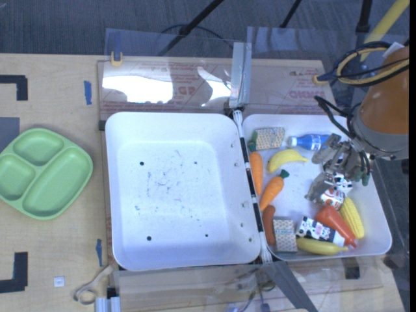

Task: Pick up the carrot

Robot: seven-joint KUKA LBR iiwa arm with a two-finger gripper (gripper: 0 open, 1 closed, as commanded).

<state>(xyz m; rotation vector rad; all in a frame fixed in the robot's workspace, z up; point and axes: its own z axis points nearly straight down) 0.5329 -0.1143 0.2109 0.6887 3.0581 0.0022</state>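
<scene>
Arm (383, 109) reaching in from right, wrist angled down-left.

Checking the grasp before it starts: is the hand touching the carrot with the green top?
Apart. The camera view shows bare white bin floor between the hand and the carrot.

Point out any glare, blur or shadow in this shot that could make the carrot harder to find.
Camera view: strong glare whitens the clear panel behind the left bin, well away from the carrot; the carrot is evenly lit and fairly sharp, its orange standing out against the right bin; the gripper looks slightly soft and cluttered with cables; shadows in the bins are faint.
</scene>
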